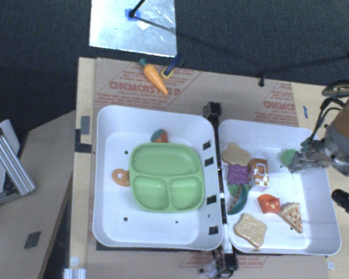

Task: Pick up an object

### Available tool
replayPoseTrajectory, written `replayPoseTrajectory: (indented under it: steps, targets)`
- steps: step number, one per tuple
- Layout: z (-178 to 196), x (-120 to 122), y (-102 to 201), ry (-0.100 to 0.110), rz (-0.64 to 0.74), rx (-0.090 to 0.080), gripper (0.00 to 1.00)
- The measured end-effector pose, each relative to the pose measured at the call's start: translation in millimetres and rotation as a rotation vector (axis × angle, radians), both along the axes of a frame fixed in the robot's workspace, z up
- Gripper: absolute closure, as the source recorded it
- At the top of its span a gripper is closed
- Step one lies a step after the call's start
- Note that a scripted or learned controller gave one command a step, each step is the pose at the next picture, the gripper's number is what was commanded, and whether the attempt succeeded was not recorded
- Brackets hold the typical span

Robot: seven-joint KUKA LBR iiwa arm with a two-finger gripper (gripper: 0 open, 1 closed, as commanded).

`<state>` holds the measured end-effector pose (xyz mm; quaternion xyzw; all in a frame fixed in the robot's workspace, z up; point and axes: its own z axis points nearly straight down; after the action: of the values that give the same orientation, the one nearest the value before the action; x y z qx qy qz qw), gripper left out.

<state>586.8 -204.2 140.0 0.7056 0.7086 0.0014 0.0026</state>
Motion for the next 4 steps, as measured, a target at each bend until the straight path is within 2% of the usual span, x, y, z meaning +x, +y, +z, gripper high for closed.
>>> replayPoseTrajectory:
  steps: [1, 2, 3, 4]
  targets:
    - [64.4, -1.8, -2.4, -0.002, 0.000, -0.001, 1.00]
    - [85.8, -0.6, -2.6, 0.001, 0.001, 0.000, 1.00]
    - [95.2, 12.5, 48.2, 0.002, 0.005, 0.002, 1.00]
    - [85.0, 11.4, 102.3, 0.005, 0.005, 0.003, 1.00]
